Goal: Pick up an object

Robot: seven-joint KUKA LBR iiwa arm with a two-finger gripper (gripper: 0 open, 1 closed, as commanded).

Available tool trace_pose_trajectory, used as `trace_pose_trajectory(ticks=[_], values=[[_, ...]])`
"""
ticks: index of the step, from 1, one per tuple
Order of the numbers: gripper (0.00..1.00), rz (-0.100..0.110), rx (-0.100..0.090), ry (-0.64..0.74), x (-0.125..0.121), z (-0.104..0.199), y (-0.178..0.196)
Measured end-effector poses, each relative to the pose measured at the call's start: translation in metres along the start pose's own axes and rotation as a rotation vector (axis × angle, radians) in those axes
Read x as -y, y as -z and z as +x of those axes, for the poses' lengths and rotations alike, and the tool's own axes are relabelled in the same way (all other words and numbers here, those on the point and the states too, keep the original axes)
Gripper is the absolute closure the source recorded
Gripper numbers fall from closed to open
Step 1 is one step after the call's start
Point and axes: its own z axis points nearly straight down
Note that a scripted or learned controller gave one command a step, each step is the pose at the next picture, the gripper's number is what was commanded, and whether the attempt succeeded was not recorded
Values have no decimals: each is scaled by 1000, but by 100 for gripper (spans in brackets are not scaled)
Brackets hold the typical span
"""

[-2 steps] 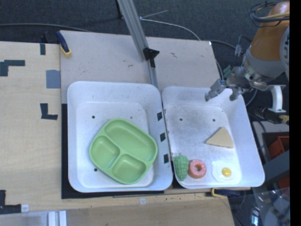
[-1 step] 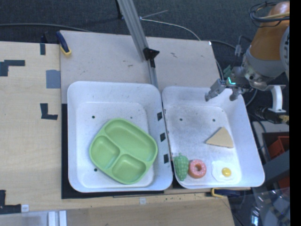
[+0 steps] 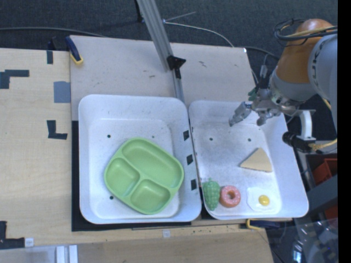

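My gripper (image 3: pixel 248 118) hangs over the back of the right bin (image 3: pixel 219 141), its two fingers spread apart with nothing between them. Below it in the same bin lies a tan cheese wedge (image 3: pixel 257 161). Along the bin's front edge sit a green knobbly vegetable (image 3: pixel 211 193), a pink-frosted donut (image 3: pixel 230 196) and a fried egg (image 3: pixel 263 200). All of these lie well in front of the gripper, apart from it.
The left bin (image 3: pixel 93 141) holds a green divided plate (image 3: pixel 143 175). A metal pole (image 3: pixel 159 32) slants across the bench behind the bins. A blue and yellow clamp (image 3: pixel 74 51) sits at the bench's back left corner.
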Motion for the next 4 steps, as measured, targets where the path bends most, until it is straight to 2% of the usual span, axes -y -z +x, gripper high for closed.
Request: trace_pose_trajectory(ticks=[2,3,4], values=[[0,-5,2,-1,1,6,-93],[100,-4,0,1,1,7,-82],[100,-10,0,-1,-2,6,-39]])
